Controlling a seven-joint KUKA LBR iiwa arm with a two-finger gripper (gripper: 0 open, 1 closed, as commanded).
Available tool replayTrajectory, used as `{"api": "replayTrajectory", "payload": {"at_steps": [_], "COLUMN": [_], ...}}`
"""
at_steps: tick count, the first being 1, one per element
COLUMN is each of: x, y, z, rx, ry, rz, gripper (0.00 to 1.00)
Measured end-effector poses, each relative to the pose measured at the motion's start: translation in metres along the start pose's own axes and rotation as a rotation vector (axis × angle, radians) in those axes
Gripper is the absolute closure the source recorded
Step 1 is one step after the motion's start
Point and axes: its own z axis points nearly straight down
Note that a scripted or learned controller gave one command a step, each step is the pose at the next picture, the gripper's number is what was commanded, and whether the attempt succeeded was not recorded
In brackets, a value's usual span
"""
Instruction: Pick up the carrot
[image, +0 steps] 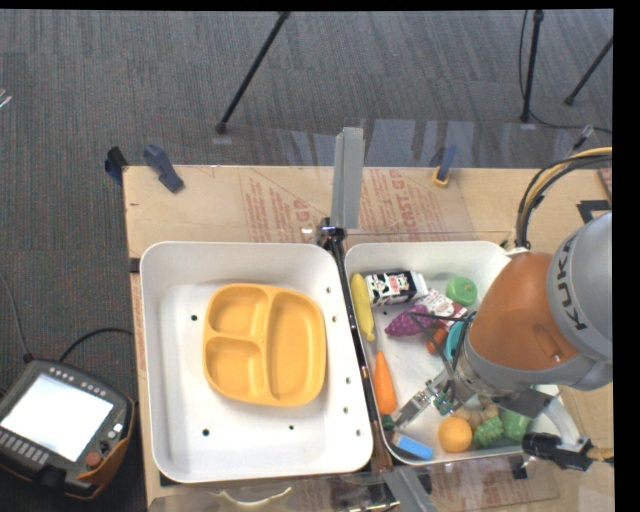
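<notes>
The carrot (384, 383) is small and orange, lying lengthwise along the left wall of the right bin (420, 249), its tip pointing to the near edge. My gripper (420, 402) is low inside that bin, just right of the carrot's lower half and close to it. The grey arm with its orange band (520, 330) covers the bin's right side. The carrot lies on the bin floor, apart from the gripper as far as I can tell.
Around the carrot in the right bin are a yellow banana (361, 305), a milk carton (390, 287), purple grapes (410, 322), a green piece (461, 291), an orange (455, 434), a green vegetable (500, 428) and a blue block (413, 446). The left bin (170, 300) holds a yellow divided plate (266, 343).
</notes>
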Motion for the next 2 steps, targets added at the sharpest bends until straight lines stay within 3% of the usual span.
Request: {"api": "replayTrajectory", "payload": {"at_steps": [1,2], "x": [-0.0214,-0.0209], "y": [0.0387,0.0382], "z": [-0.0006,-0.0091], "rx": [-0.001,0.002], "ry": [-0.001,0.002], "rz": [0.19,0.187], "gripper": [0.0,1.0]}}
